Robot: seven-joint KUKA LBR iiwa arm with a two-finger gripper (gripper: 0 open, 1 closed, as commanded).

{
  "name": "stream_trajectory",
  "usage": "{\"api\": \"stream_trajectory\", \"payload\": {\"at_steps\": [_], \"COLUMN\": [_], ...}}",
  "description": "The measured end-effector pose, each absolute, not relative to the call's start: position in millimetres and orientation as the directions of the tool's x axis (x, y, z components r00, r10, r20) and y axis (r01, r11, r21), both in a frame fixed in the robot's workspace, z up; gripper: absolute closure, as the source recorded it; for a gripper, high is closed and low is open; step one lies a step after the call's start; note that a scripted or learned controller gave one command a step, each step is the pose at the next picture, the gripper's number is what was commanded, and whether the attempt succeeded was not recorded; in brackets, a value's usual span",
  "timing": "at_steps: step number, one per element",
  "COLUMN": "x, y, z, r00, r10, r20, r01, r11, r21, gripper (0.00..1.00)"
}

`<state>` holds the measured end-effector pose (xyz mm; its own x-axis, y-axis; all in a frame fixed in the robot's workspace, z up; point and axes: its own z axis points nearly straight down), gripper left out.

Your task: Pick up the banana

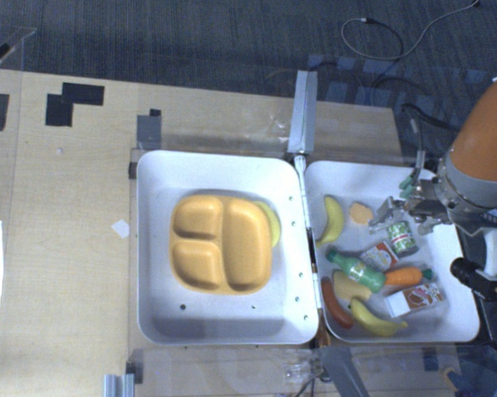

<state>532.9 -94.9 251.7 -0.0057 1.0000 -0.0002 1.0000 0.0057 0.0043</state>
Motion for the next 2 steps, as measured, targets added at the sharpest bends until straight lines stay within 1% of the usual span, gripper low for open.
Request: {"api": "stream_trajectory", "payload": {"at_steps": [1,2], "x": [619.1,592.2], "y": [-88.6,-119.6], "z": [96.1,89.2], "r00": [0.020,0.020], "r10": [1.000,1.000], "r20": [0.000,-0.001], "r01": [1.000,1.000], "r11": [-0.020,-0.020], "r21": [0.004,0.010], "gripper": [0.00,0.00]}}
